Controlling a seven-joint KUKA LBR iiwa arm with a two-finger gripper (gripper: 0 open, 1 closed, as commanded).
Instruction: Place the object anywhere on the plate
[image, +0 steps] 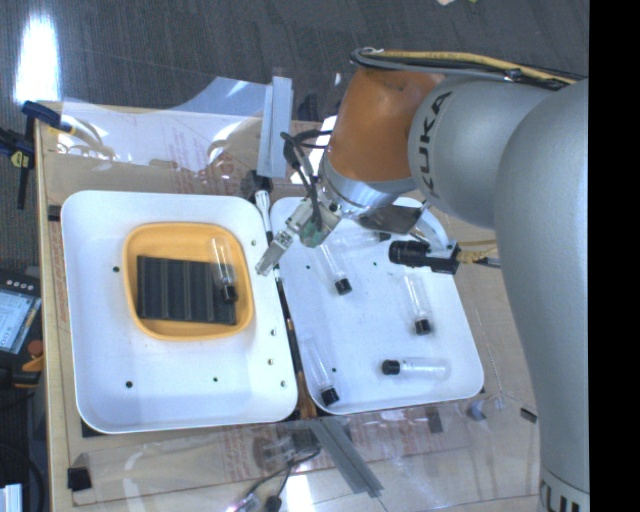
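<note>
Counter (150, 455): two white bins side by side. Left bin (95, 385): holds a yellow plate (145, 245) with a dark ribbed insert (180, 290); one clear tube (222, 268) with a black cap lies on the plate at its right side, partly over the insert. Right bin (455, 345): four more capped tubes, loose and apart from each other; one (335, 270) near the bin's far left, one (415, 300) toward the right edge, one (412, 368) near the near right corner, one (320, 378) along the left wall near the near corner. Arm (470, 140) (grey, orange band) reaches over the far edge of the right bin. Gripper (285, 240) hangs above the wall between the two bins, at the far end; whether its fingers are open or closed, or grip anything, I cannot tell.
</note>
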